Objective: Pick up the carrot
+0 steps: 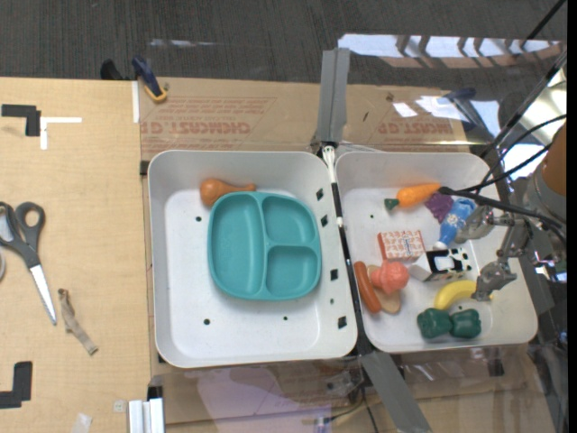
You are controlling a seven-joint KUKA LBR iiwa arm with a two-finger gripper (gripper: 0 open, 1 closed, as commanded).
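While the carrot [417, 194] lies near the back wall of the right bin [514, 332], the gripper [498, 278] hovers over that bin's right side, well apart from it, its state impossible to tell.

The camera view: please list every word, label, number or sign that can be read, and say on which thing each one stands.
Red print on the cardboard sheet behind the bins: it shows reversed or upside down and is too blurred to read with certainty.
Red and white packet in the right bin: it bears a printed pattern, too small to read.
Blue packet near the carrot: no legible text.
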